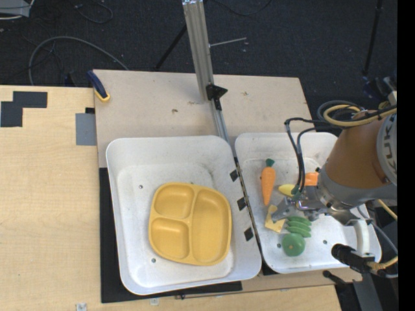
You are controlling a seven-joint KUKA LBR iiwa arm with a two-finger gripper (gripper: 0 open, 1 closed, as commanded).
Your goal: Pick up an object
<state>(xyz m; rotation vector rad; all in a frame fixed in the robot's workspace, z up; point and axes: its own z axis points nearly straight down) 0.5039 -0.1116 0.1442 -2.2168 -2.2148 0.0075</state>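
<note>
Several toy foods lie in the right bin (310,259). An orange carrot with a green top (267,183) lies at the bin's left side. A yellow piece (287,190) sits just right of it, and a small orange piece (312,179) shows by the arm. Lower down are a pale yellow piece (273,224), a green ridged piece (299,227) and a round green piece (293,245). My gripper (289,207) is low among them, between the yellow piece and the green ridged piece. The arm's orange band (353,157) hides the bin's right part.
The left bin (130,173) holds a yellow divided plate (190,222). A metal post (202,50) rises behind the bins. Black clips (241,203) mark the wall between the bins. A black cable (298,154) loops over the right bin's back.
</note>
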